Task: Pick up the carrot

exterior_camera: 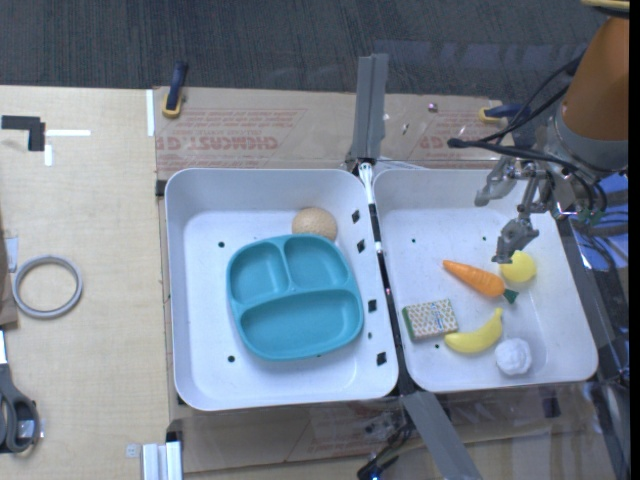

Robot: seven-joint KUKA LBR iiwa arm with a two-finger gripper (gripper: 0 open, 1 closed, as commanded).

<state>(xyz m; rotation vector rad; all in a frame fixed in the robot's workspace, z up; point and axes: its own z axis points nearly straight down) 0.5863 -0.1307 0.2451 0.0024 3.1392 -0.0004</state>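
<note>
Pale wooden bench (80, 388), two white bins (190, 298), dark carpet beyond, claw (515, 238) state unclear

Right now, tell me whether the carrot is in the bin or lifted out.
In the bin. The carrot lies flat on the right bin floor; the gripper sits just above-right, nothing visibly between its fingers.

Arm (600, 68) cut off at the right edge; scissors (18, 423), perhaps, cropped at left.
</note>
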